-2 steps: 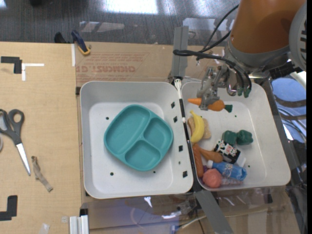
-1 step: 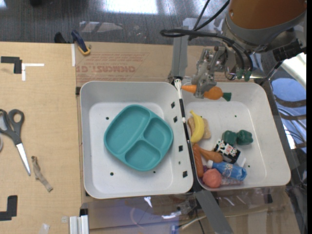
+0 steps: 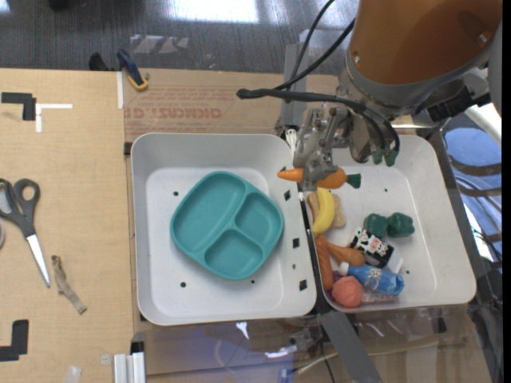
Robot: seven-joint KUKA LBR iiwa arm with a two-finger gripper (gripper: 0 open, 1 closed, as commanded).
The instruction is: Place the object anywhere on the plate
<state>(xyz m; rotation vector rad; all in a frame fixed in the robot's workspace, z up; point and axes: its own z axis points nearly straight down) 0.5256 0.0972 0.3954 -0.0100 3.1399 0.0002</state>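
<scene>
A teal plate [image 3: 227,224] with three compartments lies in the left white bin [image 3: 152,246]. My gripper [image 3: 318,171] hangs over the divide between the two bins, just right of the plate's upper right corner. It is shut on a toy carrot [image 3: 338,179], which lies level between the fingers. The carrot's orange tip pokes left toward the plate and its green top points right. The carrot appears lifted clear of the things below it.
The right bin [image 3: 447,246] holds a banana [image 3: 322,211], a second carrot [image 3: 345,254], a green toy [image 3: 391,225], a black-and-white item [image 3: 372,247], a blue bottle [image 3: 377,279] and a pink ball [image 3: 347,292]. Scissors [image 3: 25,214] lie on the bench at far left.
</scene>
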